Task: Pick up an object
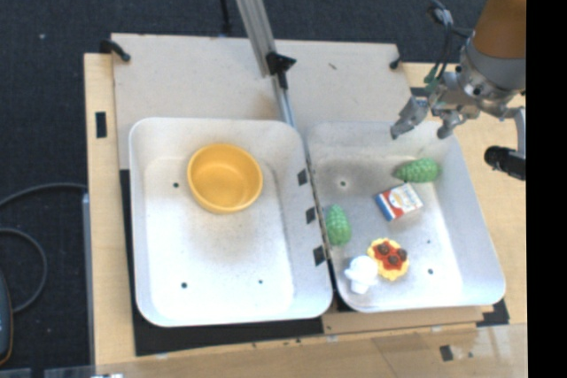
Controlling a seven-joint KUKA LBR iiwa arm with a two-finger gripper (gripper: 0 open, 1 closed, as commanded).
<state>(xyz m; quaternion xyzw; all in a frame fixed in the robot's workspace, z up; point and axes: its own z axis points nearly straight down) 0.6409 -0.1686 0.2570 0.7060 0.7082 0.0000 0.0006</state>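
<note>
1. Above the far right corner of the right bin [461, 217], in the camera view, we find the gripper [423, 121]; its two grey fingers [406, 120] stand spread apart, released, with nothing between them and touching nothing we can make out.
2. We see the fingertips hanging over the bin's far rim, just up from the green bumpy object [417, 170], and apart from it.
3. The arm [500, 31] comes in from the right, its orange band upright above the grey wrist, and the gripper angles down and to the left toward the bin.
4. In the right bin we count five things: the green bumpy object near the far side, one small red, white and blue box [398, 203] just below it, a second green piece [337, 224] against the left wall, one yellow piece with red dots [389, 258] near the front, and one white lump [361, 273] touching it on its left.
5. The white lump is blurred; we think it is a single item, but we cannot be sure.
6. In the left bin [168, 279] we count one yellow bowl [225, 177], standing upright toward the far side.
7. We count two white bins, side by side and touching along the middle.
</note>
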